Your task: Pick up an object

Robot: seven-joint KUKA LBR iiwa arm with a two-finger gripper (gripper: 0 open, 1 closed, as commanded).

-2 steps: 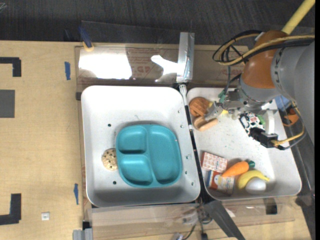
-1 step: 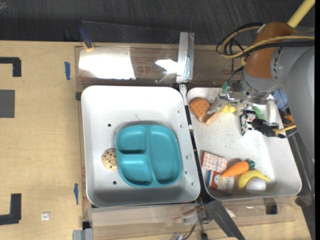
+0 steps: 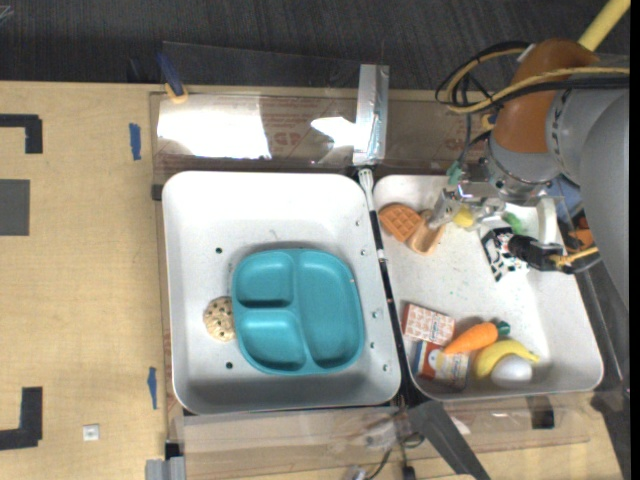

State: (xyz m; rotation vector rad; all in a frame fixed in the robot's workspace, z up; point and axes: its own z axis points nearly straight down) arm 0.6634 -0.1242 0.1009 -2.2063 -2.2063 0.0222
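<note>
In the camera view, you saw a smooth teal divided tray and a speckled round cookie in the left bin. The claw hung over the right bin, near a ridged waffle; its opening was unclear. A carrot and banana lay together at the bin's near edge.

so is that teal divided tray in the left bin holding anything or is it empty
Empty. All three compartments of the teal tray show bare teal bottoms. The cookie lies outside it on the floor of the left bin, against the tray's left edge.
</note>
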